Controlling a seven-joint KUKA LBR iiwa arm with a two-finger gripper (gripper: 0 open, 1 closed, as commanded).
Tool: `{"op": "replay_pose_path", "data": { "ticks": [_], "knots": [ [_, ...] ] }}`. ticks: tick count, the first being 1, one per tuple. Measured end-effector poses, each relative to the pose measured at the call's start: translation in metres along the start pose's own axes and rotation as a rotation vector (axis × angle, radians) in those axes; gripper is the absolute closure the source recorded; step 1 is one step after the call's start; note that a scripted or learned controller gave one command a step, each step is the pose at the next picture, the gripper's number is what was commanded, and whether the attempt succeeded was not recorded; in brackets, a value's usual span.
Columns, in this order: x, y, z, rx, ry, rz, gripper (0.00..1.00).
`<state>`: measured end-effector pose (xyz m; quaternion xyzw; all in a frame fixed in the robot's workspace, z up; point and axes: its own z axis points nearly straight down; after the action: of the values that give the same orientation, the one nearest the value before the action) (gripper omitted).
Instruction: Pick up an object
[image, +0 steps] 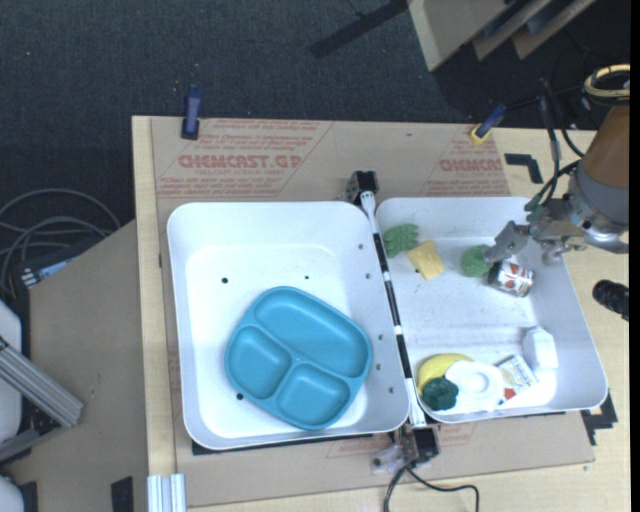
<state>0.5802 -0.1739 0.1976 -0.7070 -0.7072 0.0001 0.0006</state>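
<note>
Nearest you, at the front of the right bin (570, 330), sits a cluster: yellow round item (440, 366), dark green lump (440, 396), white lid-like disc (478, 382), small red/white packet (516, 372), white bottle (541, 349). Use the divider btwn the two bins (385, 290) as your landmark.

Big to small: left of the divider, the left bin (200, 260) holds a blue 3-compartment tray (297, 356), prob rigid plastic, light but wide; no good bite except the rim. Right of the divider, close to it at the far end, a light green leafy piece (401, 239) and just beside it a yellow wedge (428, 260), which looks spongy and squashable, so an easy squeeze. Farther right, a green lump (475, 262) and a small red/white can (513, 278) lying tilted, touching or nearly so.

Gripper (522, 246) hangs right over the can, near the bin's far right. Can't tell if it's spread or clamped, or whether it has anything; arm hides that.

Likeliest target, IMO: the can. Light, stiff, smooth, curved; will prob roll or slip. Take it across the body at mid-length, not on the ends. Watch the green lump crowding in beside it.
</note>
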Motion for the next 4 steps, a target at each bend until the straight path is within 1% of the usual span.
{"op": "replay_pose_path", "data": {
  "ticks": [1, 2, 3, 4],
  "knots": [
    [-0.014, 0.044, 0.096, 0.002, 0.0, 0.0, 0.0],
    [-0.023, 0.036, 0.113, 0.002, 0.0, 0.0, 0.0],
    [-0.023, 0.036, 0.103, 0.004, -0.001, 0.001, 1.0],
    [-0.023, 0.037, 0.102, 0.001, 0.0, 0.0, 0.0]
  ]
}}
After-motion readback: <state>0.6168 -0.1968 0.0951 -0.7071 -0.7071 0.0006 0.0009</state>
